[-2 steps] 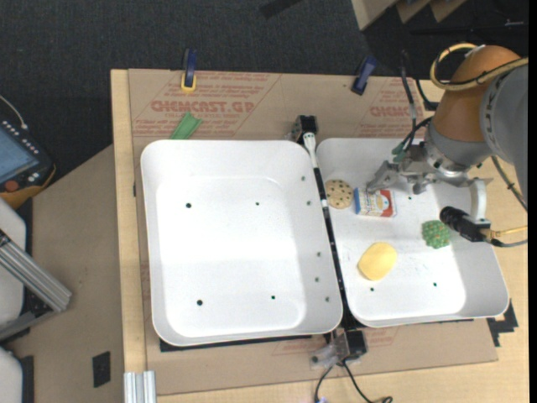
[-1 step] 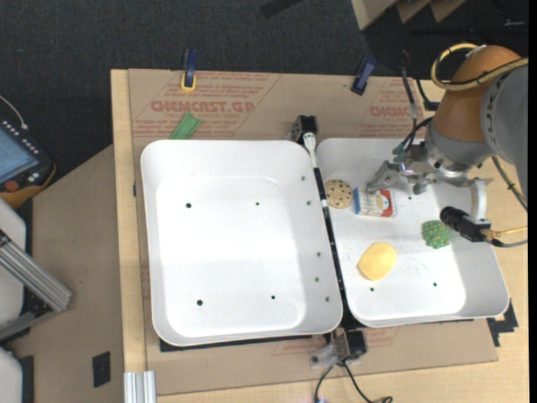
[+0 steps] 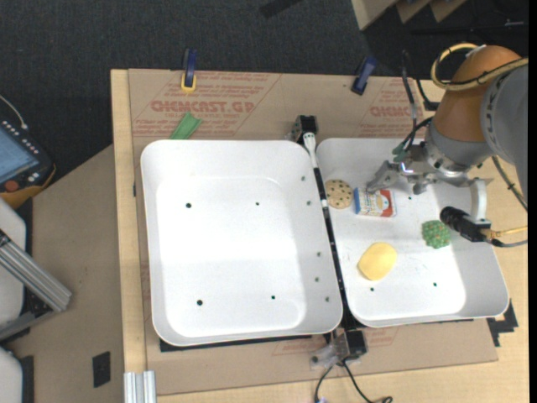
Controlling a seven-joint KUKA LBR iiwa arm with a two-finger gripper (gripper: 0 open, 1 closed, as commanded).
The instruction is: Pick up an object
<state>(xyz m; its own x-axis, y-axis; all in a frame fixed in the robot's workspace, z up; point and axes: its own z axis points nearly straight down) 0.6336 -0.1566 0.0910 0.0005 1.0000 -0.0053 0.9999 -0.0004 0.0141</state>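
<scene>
While looking down at a slant on the brown cardboard-covered bench, we are counting two shallow white plastic bins lying side by side, the left bin and the right bin, their inner rims touching along the middle. Four things are sitting in the right bin: one round tan cookie with dark specks near the inner rim, one small white-and-red carton with a blue edge just beside it, one rounded yellow lemon-like piece toward the near side, and one small green knobbly broccoli-like piece to the right. All four are lying apart from one another, except that the cookie and carton are nearly touching.

One grey arm with an orange band is reaching in from the right, and its gripper is hanging over the far part of the right bin, just above the carton. We cannot tell how the hand is set. Two blue clamps, one and another, are pinching the bench's far edge.
</scene>
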